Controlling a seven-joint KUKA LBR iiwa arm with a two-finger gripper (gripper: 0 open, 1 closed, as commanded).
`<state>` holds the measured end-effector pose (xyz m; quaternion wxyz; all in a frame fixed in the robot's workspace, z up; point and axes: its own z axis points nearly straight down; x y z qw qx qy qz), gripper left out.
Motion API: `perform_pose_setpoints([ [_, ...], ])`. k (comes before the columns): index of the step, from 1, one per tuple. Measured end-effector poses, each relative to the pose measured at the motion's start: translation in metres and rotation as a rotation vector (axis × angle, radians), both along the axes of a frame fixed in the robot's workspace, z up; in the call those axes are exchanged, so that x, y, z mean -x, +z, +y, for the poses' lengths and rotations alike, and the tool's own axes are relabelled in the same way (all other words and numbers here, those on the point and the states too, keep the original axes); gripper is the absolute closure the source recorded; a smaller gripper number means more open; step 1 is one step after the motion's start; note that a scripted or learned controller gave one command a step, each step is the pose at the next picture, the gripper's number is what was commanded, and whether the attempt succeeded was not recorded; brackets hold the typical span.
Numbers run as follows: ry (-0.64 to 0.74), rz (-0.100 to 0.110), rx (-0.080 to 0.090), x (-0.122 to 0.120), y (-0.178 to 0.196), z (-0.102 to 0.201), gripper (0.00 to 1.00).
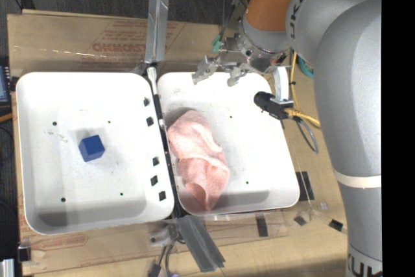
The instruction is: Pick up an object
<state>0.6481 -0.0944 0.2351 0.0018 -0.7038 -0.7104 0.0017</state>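
At the lower centre of the frame, a crumpled pink cloth [196,159] lies against the left wall of the right bin [272,172]. It looks soft, light and floppy, so a pinch on a raised fold near its middle should hold best. Left of it, a small blue cube [91,147], likely rigid, sits in the left bin [39,139]. Farther back, the tool [217,72] hovers over the right bin's upper edge, fingers spread apart, holding nothing.

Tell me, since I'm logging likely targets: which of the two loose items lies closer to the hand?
The pink cloth, crumpled in the right bin, beneath the hand. The blue cube sits in the left bin, across the divider.
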Motion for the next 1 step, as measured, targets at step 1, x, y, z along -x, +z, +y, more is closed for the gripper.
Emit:
perform_pose_setpoints([
  [1, 0.185, -0.003, -0.001, 0.0456, -0.1426, -0.0415, 0.0],
])
